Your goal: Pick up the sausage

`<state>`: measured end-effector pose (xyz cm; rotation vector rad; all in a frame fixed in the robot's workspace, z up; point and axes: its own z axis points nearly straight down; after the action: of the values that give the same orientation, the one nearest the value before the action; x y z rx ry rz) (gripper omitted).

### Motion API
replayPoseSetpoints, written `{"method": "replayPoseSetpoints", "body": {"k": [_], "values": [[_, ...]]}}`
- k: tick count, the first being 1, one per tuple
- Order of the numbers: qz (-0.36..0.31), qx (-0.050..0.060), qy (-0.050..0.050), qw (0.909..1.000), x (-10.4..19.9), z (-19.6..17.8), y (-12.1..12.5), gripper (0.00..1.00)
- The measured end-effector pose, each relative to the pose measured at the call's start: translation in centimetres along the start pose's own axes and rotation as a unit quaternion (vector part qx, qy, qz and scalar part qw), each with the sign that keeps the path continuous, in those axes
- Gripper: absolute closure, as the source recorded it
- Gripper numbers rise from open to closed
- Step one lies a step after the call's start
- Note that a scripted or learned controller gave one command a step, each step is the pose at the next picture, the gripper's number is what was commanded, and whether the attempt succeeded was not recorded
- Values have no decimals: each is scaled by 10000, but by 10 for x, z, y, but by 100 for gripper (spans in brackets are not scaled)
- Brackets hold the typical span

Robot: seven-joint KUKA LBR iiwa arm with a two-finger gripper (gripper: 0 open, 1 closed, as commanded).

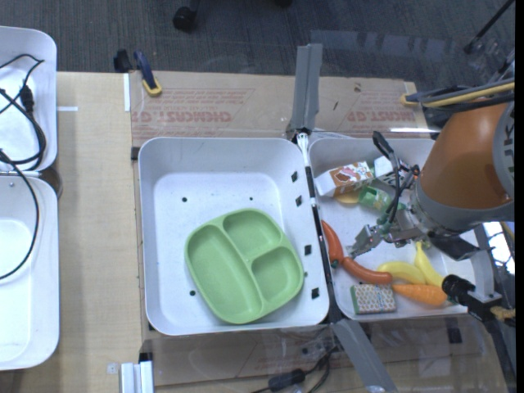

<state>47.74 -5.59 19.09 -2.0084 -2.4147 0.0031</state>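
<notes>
The sausage (369, 272) is a reddish-brown link lying in the right bin (327, 150), near its front left. My gripper (365, 241) hangs just above and behind the sausage, with the metal tip pointing toward the bin's left wall. I see nothing held in it. A red-orange chili pepper (330, 241) lies along the left wall, its lower end close to the sausage.
Around the sausage lie yellow bananas (407, 268), an orange carrot (421, 294) and a speckled sponge block (374, 300). A snack packet (352, 175) and a green item (373, 196) sit farther back. The left bin (155, 219) holds a green divided plate (244, 264).
</notes>
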Motion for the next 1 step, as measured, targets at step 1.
{"method": "replayPoseSetpoints", "body": {"k": [1], "values": [[30,8,7,10000,-53,95,-11,0]]}}
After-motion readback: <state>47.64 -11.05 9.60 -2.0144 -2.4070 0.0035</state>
